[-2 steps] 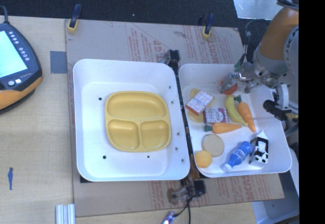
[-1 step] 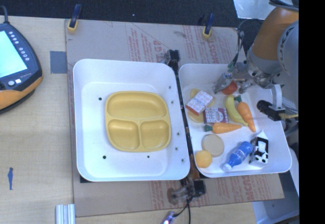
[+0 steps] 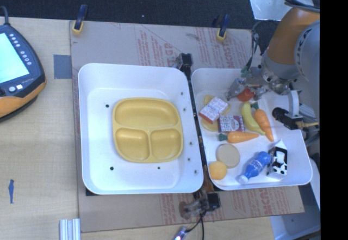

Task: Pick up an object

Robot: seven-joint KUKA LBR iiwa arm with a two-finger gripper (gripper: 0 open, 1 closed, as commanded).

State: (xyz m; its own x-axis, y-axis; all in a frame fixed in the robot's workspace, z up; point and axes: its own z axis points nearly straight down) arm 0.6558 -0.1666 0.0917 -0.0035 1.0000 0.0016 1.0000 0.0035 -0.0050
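Claw (image 3: pixel 244 87) low over red toy (image 3: pixel 246 94), grip state unclear; toy looks light, hard, slippery, so pinch its middle.

I see two bins side by side on the bench: the left bin (image 3: pixel 89 124) holds a divided tray (image 3: pixel 147 128); the right bin (image 3: pixel 296 173) holds a banana (image 3: pixel 249 116) beside two carrots (image 3: pixel 263 123), a bottle (image 3: pixel 254 166) near its front, and the gripper (image 3: pixel 246 87) at its rear. A pendant (image 3: pixel 16 70) lies far left.
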